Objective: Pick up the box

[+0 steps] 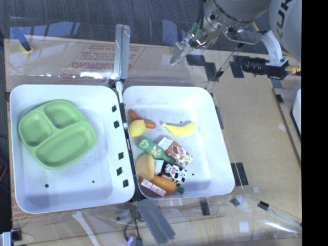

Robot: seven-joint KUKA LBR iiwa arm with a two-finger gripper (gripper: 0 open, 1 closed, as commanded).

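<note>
Small printed cardboard box (176, 154) lying tilted in right white bin (218, 137), among toy foods, just below yellow plastic banana (179, 128). Two-finger tool (180, 50) raised above desk beyond bin's far rim, well apart from box, touching nothing. Finger opening impossible to tell.

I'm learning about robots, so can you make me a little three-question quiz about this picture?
1. True or false: the green plate lies in the left bin.
2. Which bin holds the banana: A left, B right?
3. Fill in: the gripper hangs beyond the far edge of the ___ bin, above the bench.

Key: 1 true. 2 B. 3 right.
</note>
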